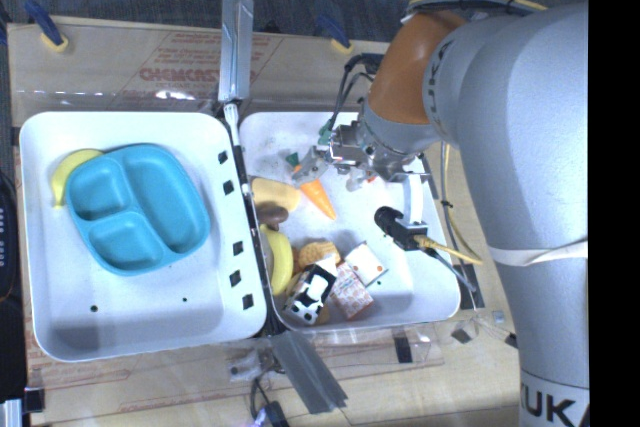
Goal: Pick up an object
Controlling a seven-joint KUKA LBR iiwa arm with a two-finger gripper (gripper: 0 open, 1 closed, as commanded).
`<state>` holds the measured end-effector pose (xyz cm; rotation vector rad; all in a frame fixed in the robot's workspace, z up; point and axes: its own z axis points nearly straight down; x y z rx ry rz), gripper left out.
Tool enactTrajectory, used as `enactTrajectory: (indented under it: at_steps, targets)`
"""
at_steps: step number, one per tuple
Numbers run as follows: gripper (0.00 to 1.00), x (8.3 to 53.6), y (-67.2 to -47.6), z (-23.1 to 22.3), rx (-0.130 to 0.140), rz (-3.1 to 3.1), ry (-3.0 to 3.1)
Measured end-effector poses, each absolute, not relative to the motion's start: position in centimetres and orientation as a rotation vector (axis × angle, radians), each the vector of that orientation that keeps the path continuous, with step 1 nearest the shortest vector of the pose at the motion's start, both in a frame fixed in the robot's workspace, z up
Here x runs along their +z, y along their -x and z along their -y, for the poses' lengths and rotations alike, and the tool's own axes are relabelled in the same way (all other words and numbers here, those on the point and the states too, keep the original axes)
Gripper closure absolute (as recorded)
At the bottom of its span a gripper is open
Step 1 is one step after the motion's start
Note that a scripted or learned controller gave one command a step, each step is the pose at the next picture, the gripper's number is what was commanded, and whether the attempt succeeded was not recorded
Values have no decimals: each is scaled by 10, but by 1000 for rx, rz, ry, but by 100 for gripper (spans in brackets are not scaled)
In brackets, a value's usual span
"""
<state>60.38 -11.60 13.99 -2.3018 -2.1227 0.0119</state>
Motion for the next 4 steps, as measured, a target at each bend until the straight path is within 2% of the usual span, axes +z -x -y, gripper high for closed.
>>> enactTrajectory:
  at_steps: [1, 2, 3, 4]
  targets:
    - [0, 91, -597, 109, 4, 2369, 2054]
    - [0, 93, -625, 158, 0, 2545, 1842]
    - [100, 104, -625, 158, 0, 2549, 1837]
    - [100, 196, -631, 56, -8, 2672, 1662]
